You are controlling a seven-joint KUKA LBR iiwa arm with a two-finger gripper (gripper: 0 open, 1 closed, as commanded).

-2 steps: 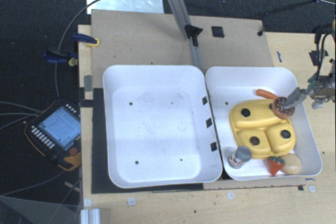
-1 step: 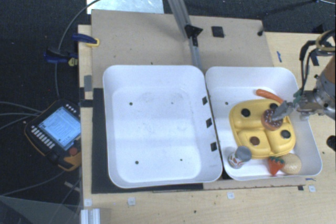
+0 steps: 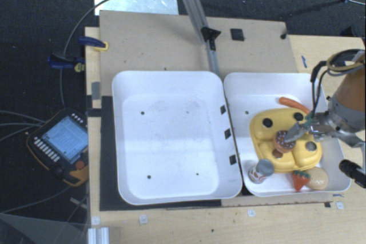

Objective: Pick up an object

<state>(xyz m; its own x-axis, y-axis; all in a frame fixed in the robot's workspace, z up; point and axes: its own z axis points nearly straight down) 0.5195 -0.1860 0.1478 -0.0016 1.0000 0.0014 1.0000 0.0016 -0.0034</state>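
Over the right bin (image 3: 240,88) my gripper (image 3: 293,133) hung low, reaching in from the right edge of the bench, its fingers pointing left and down onto the big yellow toy (image 3: 269,126) that filled most of that bin. My fingertips sat just beside a small brown, ring-shaped piece (image 3: 281,138) on top of the yellow toy; whether they were touching it I could not tell. Nor could I tell whether my fingers were spread or closed, for they merged into one dark shape against the toy, and nothing showed clearly between them.

Behind the yellow toy, toward the far wall of the bin, lay an orange carrot-like object (image 3: 293,103). At the near wall stood a small grey and red cup-like thing (image 3: 261,171), just left of the toy's lower edge. To its right lay a red strawberry-shaped piece (image 3: 300,179) and, touching it, a pale rounded object (image 3: 318,178).

The left bin (image 3: 123,123) lay beside the right one, their walls meeting in the middle. Off the bench to the left rested a handheld pendant (image 3: 60,143) with a lit screen
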